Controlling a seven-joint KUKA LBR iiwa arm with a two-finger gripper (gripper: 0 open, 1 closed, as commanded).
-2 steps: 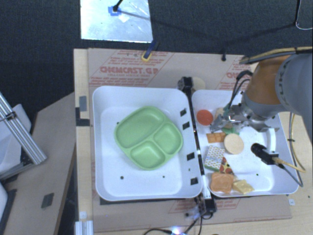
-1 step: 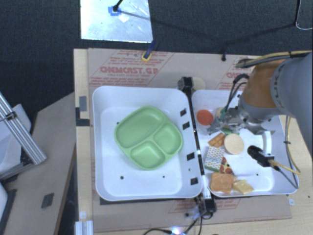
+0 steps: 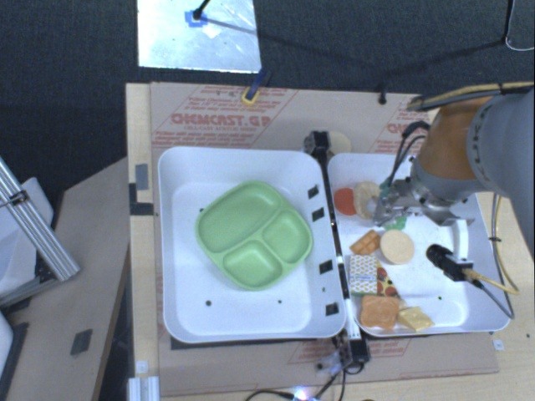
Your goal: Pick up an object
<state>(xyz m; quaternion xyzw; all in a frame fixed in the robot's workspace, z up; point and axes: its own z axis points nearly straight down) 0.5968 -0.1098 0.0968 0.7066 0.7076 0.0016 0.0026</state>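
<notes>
Approach step: hand (image 3: pixel 389 210) down in right bin (image 3: pixel 478 303) near its far left corner, over food pieces (image 3: pixel 366 197). Grip state unclear. Next: close, lift.

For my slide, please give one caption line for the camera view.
KUKA arm's pincer lowered among toy food items in the right bin; green divided plate lies in the left bin.

The brown board (image 3: pixel 226 117) lying under the two white bins carries red printed lettering along its far edge, beyond the left bin (image 3: pixel 180 249); it reads roughly "CHEMCAST GP", with smaller red lines above and below it too small to read. More red print of the same kind shows on the board's far right corner and along its near edge, but none of it can be made out
</notes>
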